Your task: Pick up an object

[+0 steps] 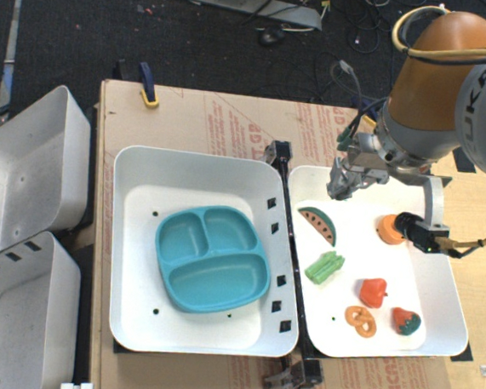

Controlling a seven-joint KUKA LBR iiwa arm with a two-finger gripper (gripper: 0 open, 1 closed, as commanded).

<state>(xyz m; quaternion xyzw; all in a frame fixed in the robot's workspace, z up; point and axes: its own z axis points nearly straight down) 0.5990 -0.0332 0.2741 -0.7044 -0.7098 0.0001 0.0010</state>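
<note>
we see the gripper (344, 186) above the right bin (439, 289) near the watermelon slice (318, 224), grip state unclear.

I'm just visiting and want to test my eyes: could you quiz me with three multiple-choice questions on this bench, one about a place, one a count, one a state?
1. Where does the blue three-compartment plastic plate lie?
A. In the left white bin
B. In the right white bin
C. On the floor

2. How many small toy foods lie in the right white bin?
A. Two
B. Four
C. Six

3. What is the arm's pincer doing?
A. Carrying the plate
B. Poised over the right bin's upper left part, holding nothing visible
C. Resting in the left bin

Answers:
1 A: the plate sits inside the left white bin.
2 C: watermelon slice, orange piece, green bundle, red piece, pretzel and strawberry.
3 B: it sits above the red watermelon slice, with nothing seen in it.
</note>
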